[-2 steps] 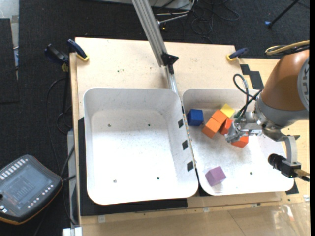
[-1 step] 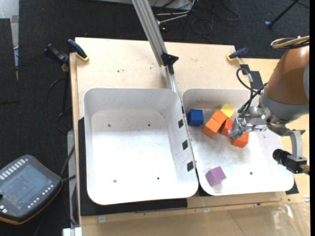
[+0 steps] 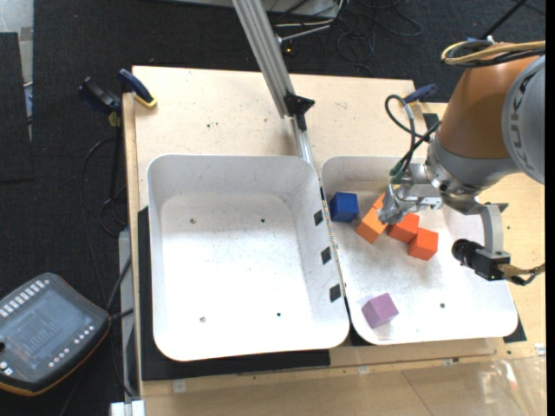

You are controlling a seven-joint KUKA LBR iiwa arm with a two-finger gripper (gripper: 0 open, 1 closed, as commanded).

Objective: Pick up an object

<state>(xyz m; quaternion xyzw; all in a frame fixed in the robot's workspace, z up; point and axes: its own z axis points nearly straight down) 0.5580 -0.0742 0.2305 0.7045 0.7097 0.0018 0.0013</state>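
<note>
Gripper (image 3: pixel 395 204) hanging low in right bin (image 3: pixel 486 323), over orange blocks (image 3: pixel 401 226) w/ blue cube (image 3: pixel 344 206) just beside; purple cube (image 3: pixel 380 309) lying apart.

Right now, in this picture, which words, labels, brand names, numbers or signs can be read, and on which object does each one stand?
"KU": large letters on the grey arm, cut off at the picture's edge.
Handheld control pendant on the floor: its screen and buttons are too small and blurred to read.
Small black marks on the left bin's wall: no readable text.
</note>
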